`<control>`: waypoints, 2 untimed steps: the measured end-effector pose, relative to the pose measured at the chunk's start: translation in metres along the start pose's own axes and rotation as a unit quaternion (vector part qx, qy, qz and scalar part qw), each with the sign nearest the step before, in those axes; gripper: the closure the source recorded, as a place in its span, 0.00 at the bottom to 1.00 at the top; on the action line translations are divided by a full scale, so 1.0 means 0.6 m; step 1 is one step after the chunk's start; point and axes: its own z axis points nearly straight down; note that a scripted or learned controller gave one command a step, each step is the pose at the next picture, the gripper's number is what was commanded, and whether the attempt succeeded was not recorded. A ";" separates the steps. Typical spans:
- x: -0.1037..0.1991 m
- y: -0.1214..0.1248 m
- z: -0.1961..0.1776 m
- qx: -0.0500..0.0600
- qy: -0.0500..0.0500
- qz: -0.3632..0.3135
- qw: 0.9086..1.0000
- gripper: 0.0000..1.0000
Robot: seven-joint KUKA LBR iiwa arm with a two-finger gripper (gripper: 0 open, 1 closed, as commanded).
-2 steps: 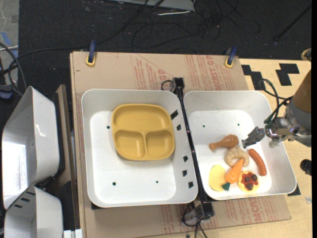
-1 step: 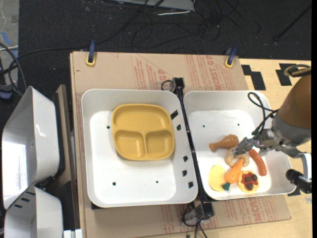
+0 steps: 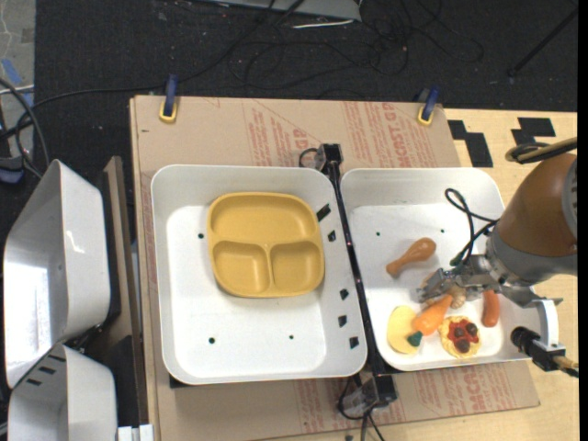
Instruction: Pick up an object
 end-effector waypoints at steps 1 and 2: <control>0.000 0.001 -0.020 -0.001 0.000 0.000 1.000 1.00; 0.017 0.005 -0.102 -0.003 -0.001 -0.002 1.000 1.00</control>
